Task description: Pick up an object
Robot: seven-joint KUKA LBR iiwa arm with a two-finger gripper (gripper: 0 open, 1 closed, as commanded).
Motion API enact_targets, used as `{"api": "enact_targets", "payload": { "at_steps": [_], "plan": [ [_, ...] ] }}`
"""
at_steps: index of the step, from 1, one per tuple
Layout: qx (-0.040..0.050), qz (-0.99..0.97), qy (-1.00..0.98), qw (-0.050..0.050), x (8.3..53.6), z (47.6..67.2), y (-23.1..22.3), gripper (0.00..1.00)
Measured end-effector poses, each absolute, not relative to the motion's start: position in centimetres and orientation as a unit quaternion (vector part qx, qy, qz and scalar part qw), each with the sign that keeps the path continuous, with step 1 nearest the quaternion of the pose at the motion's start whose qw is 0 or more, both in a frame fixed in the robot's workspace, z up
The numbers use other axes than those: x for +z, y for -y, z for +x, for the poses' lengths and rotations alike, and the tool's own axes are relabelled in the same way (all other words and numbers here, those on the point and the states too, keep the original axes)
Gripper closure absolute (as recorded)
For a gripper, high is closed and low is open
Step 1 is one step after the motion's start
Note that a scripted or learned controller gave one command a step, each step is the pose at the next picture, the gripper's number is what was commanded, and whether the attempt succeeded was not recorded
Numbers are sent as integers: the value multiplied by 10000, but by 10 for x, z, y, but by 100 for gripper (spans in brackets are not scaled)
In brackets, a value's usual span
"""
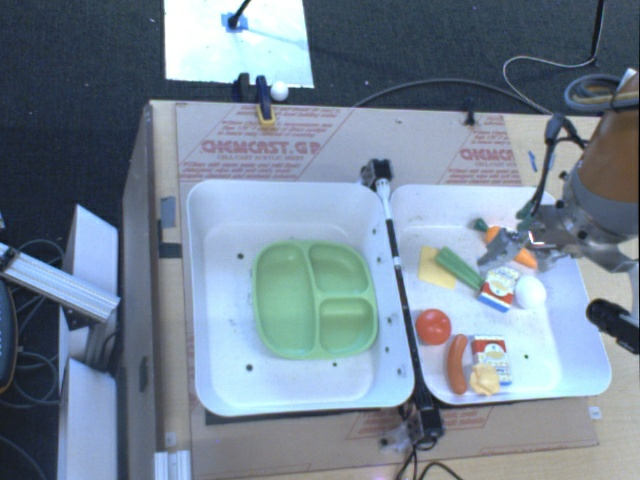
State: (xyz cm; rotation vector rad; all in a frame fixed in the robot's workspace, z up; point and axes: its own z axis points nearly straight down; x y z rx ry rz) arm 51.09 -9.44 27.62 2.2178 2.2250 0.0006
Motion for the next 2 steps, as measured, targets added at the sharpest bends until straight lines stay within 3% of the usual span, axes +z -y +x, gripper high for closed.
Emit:
{"api": "enact_targets", "payload": {
  "at_steps": [1,2],
  "plan": [
    [-7,7069,-7073,-8,150,536,137,0],
    [28,7060,-7082,51,89,590,147,0]
  ]
}}
